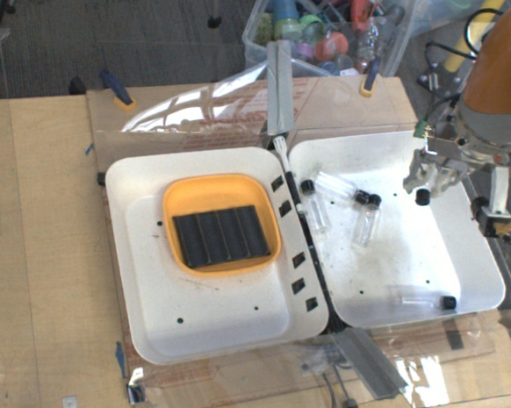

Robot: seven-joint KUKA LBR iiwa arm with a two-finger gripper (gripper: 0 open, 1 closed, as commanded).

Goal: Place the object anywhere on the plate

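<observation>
Where the pale wood worktop (40, 260) meets the dark carpeted floor (119, 33) at the top of the view, a clear tub (337, 12) of coloured toys sits behind the two white bins. Sheets of clear plastic (204, 106) are taped down behind the bins, and a grey metal bar (278, 87) runs toward the black divider (304, 239) between them.

On the left bin (152, 339) sits an orange plate (222, 221), carrying a black ribbed block (221, 236) with its ribs running front to back.

Scattered over the right bin (474, 300) are clear vials with black caps. One vial (346, 188) lies near the bin's middle, long axis slanting, cap toward the lower right. Another vial (365, 224) sits just below it, nearly upright in the view, cap end up, close to the first one's cap. A third vial (314, 206) lies beside the divider, cap at the top. A fourth vial (424, 299) rests near the front right corner, lying almost level, cap to the right.

Over the right bin's far right side, the end effector (426, 179) hangs from the arm (493, 92); nothing shows between its fingers, and how far apart they stand cannot be told.
</observation>
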